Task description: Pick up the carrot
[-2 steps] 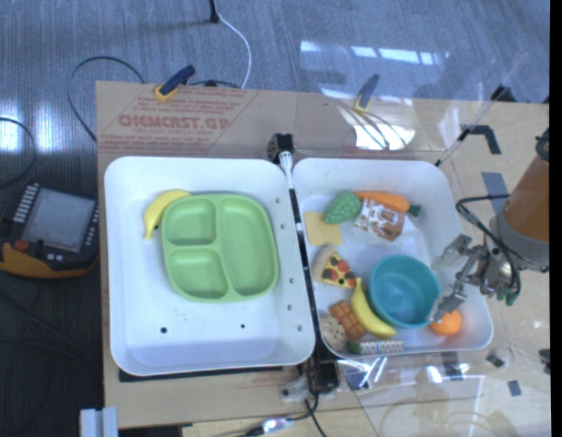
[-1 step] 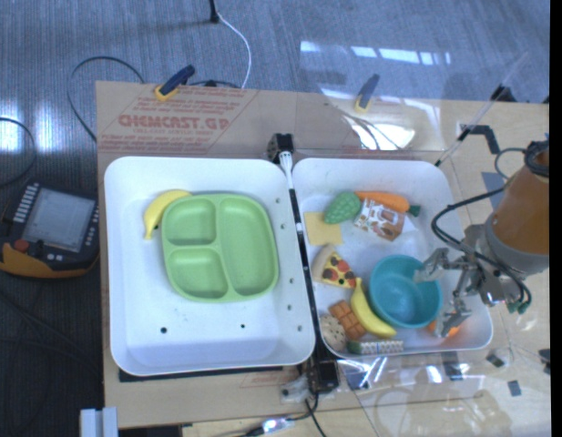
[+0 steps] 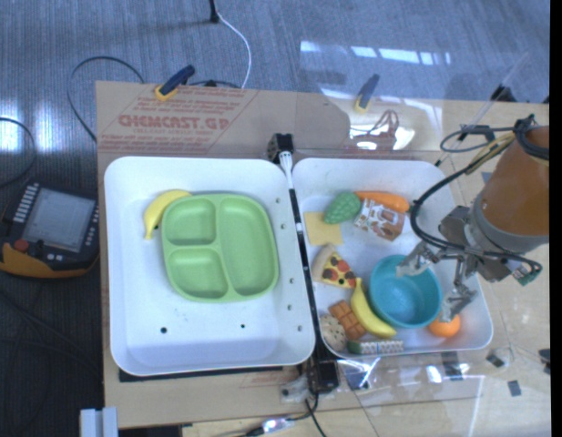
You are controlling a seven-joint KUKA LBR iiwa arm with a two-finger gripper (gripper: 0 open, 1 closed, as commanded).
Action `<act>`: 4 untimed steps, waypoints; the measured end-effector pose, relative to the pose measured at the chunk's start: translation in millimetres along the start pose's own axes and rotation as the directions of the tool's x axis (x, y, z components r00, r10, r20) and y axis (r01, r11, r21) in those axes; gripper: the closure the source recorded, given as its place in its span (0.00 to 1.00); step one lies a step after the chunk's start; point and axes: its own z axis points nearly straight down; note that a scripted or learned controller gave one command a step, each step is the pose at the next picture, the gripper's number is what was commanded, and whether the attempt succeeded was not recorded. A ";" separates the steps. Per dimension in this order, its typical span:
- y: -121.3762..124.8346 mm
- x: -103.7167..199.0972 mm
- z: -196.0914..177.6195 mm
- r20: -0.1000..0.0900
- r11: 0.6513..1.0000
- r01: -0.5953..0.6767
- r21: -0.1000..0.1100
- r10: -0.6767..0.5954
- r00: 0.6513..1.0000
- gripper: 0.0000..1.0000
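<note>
Carrot (image 3: 383, 199) lying at the far side of the right bin (image 3: 482, 335), beside the green toy (image 3: 342, 208) and touching the printed box (image 3: 380, 221); nothing grips it. Gripper (image 3: 440, 280) hangs over the near right corner, above the blue bowl (image 3: 403, 291) and orange ball (image 3: 444, 327), jaws spread and holding nothing (approach step, by appearance). Next move likely calls for travel toward the far wall, then descent astride the carrot. Cardboard lettering reads roughly "CHEMCAST GP"; box print illegible.
</note>
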 end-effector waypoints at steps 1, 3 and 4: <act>-20.6 23.8 -21.3 -0.001 1.000 0.021 0.001 -0.021 1.000 0.00; -21.2 9.2 63.0 0.007 0.851 0.525 -0.008 -0.525 0.851 0.00; -36.1 -11.1 58.7 0.008 0.827 0.562 -0.009 -0.562 0.827 0.00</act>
